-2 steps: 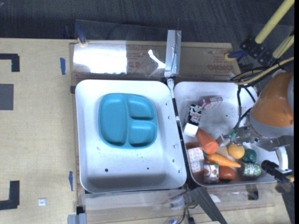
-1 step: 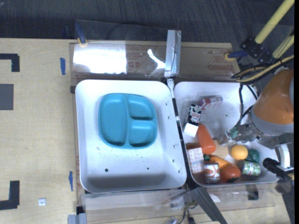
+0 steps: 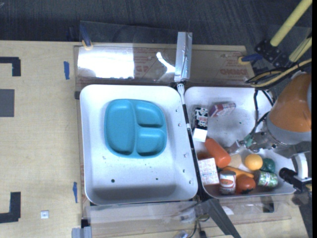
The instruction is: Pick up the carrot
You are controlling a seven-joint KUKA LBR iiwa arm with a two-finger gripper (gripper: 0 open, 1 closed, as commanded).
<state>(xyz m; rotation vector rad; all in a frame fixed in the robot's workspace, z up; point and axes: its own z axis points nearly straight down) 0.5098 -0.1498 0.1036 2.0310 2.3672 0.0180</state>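
Carrot (image 3: 217,152): lower right of frame, in the right bin (image 3: 237,119), slanted among clutter.
Handling: I judge it light, stiff, smooth, likely to roll; I'd take it across the thick middle.
End effector (image 3: 257,142): just right of the carrot; whether it is wide or narrow I cannot tell.
Hidden: the carrot's lower end is crowded by a white packet (image 3: 208,170).

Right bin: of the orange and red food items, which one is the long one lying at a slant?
The carrot, an elongated orange-red piece angled across the right bin's middle. The orange ball is round and yellow-orange; the red piece near the front wall is short and rounded.
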